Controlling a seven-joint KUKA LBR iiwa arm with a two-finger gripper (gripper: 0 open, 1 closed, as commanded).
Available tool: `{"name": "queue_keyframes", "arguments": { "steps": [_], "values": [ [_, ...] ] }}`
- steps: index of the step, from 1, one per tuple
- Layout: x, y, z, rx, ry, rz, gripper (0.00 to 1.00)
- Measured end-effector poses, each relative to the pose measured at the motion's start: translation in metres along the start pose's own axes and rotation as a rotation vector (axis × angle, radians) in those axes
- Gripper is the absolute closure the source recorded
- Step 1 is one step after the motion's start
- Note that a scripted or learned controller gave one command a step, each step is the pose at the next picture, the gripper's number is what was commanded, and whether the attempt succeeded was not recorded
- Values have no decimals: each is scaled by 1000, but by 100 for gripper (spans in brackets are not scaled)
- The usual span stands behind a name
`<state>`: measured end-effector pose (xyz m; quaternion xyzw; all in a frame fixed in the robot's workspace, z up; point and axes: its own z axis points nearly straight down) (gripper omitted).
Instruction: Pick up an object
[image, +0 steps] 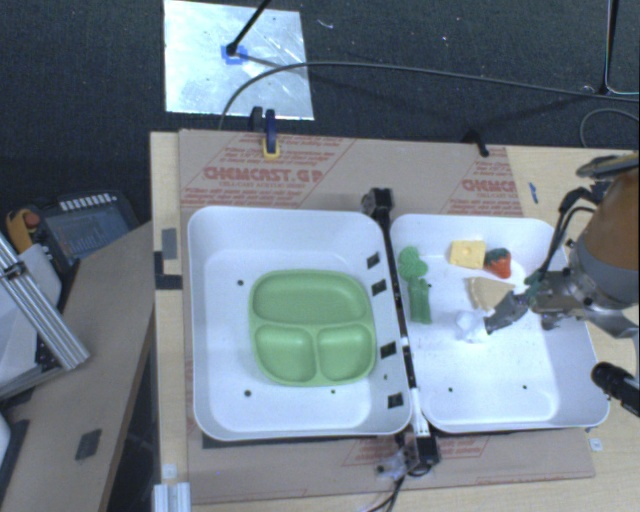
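Gripper (503, 315) half hides a tan piece (484, 291); finger state unreadable.

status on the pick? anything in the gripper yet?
Done: the grey arm's two-finger gripper is down in the right white bin, beside a small white object and a tan flat piece. In hand: nothing visibly between its fingers. Left: grasp and lift. The yellow block, red-orange piece and green toy lie untouched; the green divided tray sits in the left bin.
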<state>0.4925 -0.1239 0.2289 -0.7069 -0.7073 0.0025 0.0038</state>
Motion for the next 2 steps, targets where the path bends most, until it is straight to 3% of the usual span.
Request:
{"name": "queue_keyframes", "arguments": {
  "steps": [1,2],
  "values": [
    [0,2,-5,-11,-2,-3,0],
    [-4,-2,39,-7,-1,-1,0]
  ]
}}
